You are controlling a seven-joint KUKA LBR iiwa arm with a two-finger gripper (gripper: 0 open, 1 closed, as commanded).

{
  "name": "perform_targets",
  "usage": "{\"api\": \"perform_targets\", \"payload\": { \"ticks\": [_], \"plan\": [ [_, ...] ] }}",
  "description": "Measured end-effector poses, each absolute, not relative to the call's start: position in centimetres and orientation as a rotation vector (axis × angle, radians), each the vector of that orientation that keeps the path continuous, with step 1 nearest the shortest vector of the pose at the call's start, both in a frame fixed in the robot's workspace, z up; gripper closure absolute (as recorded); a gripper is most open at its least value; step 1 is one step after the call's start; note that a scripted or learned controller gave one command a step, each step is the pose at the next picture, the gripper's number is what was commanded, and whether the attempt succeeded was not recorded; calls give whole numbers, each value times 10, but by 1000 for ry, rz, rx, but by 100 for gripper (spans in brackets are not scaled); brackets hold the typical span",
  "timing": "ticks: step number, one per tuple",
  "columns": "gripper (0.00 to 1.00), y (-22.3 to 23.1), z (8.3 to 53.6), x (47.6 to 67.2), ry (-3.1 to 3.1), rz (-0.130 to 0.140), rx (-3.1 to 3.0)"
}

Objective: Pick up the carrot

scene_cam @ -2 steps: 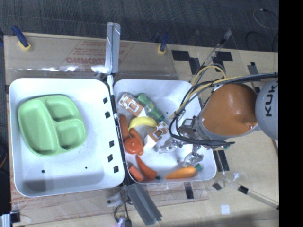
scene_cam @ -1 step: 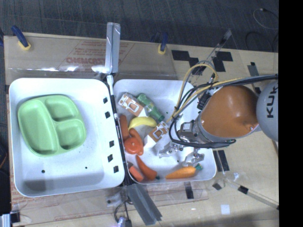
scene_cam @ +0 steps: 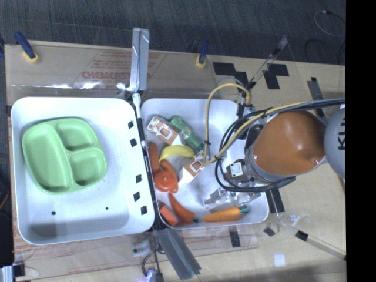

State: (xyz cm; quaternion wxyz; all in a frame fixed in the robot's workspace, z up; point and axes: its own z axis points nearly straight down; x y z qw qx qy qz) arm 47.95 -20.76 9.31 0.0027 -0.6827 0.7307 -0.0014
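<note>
carrot (scene_cam: pixel 222 215) not yet lifted: it lies flat at the near edge of the right bin (scene_cam: pixel 176 106), orange, tapering, green stub at its right end. gripper (scene_cam: pixel 226 197) hangs just above it, fingers look spread and holding nothing. grasping and lifting remain.

we see even, fairly bright overhead light; the white bins (scene_cam: pixel 76 107) glare slightly, with soft shadow along the left bin's near wall and under the arm (scene_cam: pixel 291 143). detail is a little soft and grainy throughout.
</note>
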Motion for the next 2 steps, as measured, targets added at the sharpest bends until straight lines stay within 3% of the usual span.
{"api": "perform_targets", "payload": {
  "ticks": [1, 2],
  "plan": [
    [0, -208, 93, 479, 2292, -4, -2141],
    [100, -206, 103, 481, 2286, -4, -2146]
  ]
}}
